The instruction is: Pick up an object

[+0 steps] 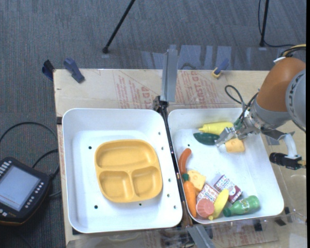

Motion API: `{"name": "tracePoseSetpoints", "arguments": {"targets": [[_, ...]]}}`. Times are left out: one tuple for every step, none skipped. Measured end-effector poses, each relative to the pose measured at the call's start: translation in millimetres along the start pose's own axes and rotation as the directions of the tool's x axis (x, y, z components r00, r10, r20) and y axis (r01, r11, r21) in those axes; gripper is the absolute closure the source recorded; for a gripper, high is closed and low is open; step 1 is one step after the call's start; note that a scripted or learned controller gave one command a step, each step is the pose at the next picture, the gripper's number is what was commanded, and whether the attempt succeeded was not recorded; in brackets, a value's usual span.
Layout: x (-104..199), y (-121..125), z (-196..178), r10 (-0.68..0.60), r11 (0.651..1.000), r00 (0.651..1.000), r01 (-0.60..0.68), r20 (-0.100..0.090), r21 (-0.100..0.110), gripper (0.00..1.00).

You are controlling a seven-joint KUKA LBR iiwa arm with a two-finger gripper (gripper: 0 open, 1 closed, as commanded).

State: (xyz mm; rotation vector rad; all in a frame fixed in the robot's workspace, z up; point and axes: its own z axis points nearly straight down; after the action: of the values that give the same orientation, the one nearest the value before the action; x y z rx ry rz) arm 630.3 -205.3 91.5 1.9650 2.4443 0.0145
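Scanning from my left, I log a teach pendant (13,191) on the floor beside the tabletop (108,89), cabled and parked out of the arm's reach, I judge.

Left bin (75,125): one yellow divided tray (128,170), three compartments, lying flat and roughly centred. I see nothing in its compartments. I take it as the drop-off side.

Right bin (263,177): the stock of toy food. Against the left wall, a red sausage (184,160), below it an orange carrot (190,197), with a pale yellow wedge (197,180) just beside both. Along the front: a round pink slice (205,207), two small red-and-white packets (218,188), a banana (220,202) and a green bottle (243,205), all crowded and touching, a cluttered pile that I judge hard to pick from.

Upper part of the same bin: a yellow corn cob (216,127) with a dark green piece (203,138) just beside it, lying apart from the pile.

Tool (229,136): reaching in from the right, tilted low over the bin floor, between the corn cob and a pale yellow block (235,146). I cannot tell whether its fingers are spread or pressed together, and I see nothing pinched. The block, just beside the tip, is my guess for the target; it rests on the bin floor.
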Motion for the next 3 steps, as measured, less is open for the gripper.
{"name": "tracePoseSetpoints", "arguments": {"targets": [[0.6,-3.1,-0.2,0.016,1.000,1.000,-0.016,-0.001,-0.001,0.00],[5.9,-21.3,-0.4,0.034,0.999,0.999,-0.034,0.002,0.000,0.00],[6.3,-20.7,-6.8,0.032,0.999,0.999,-0.032,0.000,0.004,1.00]]}}
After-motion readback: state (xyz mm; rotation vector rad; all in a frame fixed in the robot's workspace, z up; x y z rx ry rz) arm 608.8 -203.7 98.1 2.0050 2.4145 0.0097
